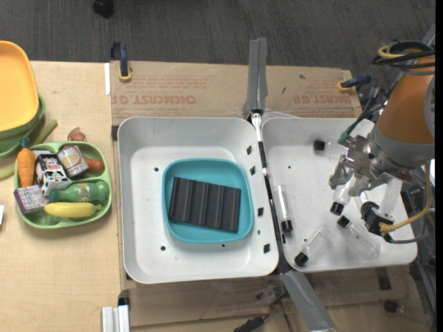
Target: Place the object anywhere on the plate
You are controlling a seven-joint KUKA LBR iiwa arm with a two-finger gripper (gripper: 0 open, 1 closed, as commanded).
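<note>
Cardboard-covered bench (208,88), dark carpet behind, teal plate (176,182) bearing black ridged block (205,203), claw (344,194) state unclear

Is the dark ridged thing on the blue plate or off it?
On it. The dark ridged block lies flat inside the teal plate, whose rim shows all around it, in the left bin.

Smooth teal plastic plate (181,221) bears a matt dark ribbed block (205,203), perhaps rubber; glossy white bins (138,206).
</note>
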